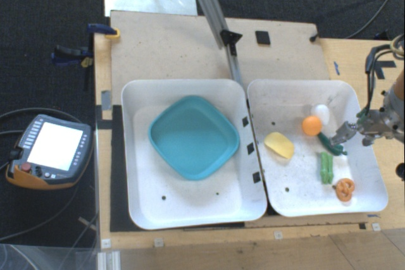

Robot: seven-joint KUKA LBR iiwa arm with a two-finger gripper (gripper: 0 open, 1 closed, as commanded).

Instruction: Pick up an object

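— Teal plate fills my left bin; what's in the right bin?

— Yellow piece, orange ball, white egg, green pod, pretzel. My claw hovers beside the ball; whether it's parted, I cannot tell.

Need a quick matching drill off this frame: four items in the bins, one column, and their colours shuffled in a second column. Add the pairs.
Things:
1. plate
2. ball
3. bean pod
4. pretzel

Colours:
A. green
B. orange-brown
C. teal
D. bright orange

Pairs: 1-C, 2-D, 3-A, 4-B

The plate lies in the left bin; the other three lie in the right bin.
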